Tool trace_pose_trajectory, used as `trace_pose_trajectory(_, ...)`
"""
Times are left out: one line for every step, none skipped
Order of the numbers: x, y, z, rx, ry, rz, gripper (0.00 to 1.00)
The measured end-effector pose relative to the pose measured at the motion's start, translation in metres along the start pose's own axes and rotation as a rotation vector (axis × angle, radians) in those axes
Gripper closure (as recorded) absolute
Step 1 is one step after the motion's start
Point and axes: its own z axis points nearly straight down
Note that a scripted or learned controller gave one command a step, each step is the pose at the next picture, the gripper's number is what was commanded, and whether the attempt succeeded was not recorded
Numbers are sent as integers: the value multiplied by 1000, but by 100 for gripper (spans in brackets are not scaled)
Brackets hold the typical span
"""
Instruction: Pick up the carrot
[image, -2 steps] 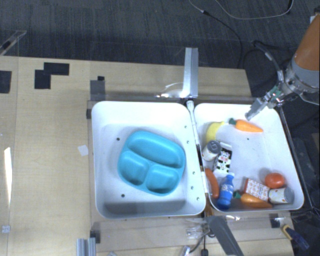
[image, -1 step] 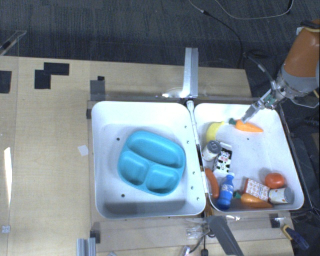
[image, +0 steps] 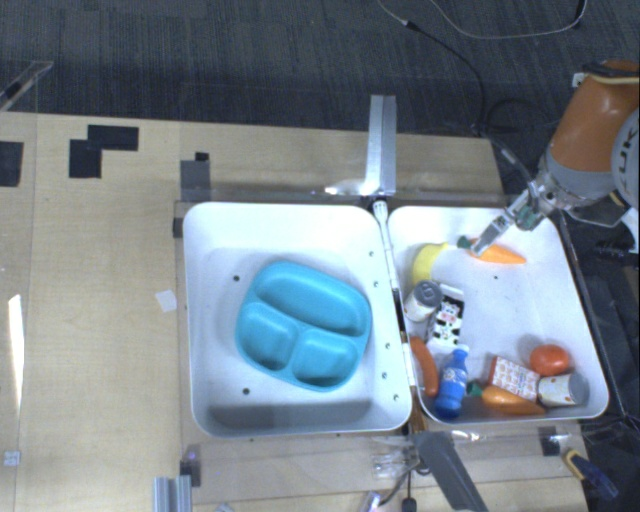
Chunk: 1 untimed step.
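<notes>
- The arm (image: 590, 130) reaches in from the right edge, its orange band above the grey wrist, and slants down toward the far part of the right bin (image: 575, 300).
- The gripper (image: 478, 243) points down and to the left; its dark tip sits just beside the carrot, between the carrot and a yellow object.
- Whether the gripper is wide or narrow cannot be told at this size and angle, and nothing can be seen clamped in it.
- The carrot (image: 499, 256) lies on the floor of the right bin near the far wall, lengthwise left to right, just right of the gripper tip.
- The yellow object (image: 430, 262) rests near the bin's left wall, close to the carrot's left.
- A second orange piece (image: 508, 401) lies at the near edge of the right bin, beside a printed box (image: 513, 377) and a red-orange round thing (image: 549, 359).
- A blue bottle (image: 453, 381) and a red-orange long item (image: 426, 366) lie in the near left corner of that bin.
- The left bin (image: 210, 300) holds a blue divided tray (image: 302, 324) near its middle.
</notes>
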Motion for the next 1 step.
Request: trace_pose_trajectory(-12, -23, 43, 20, 23, -164, 0)
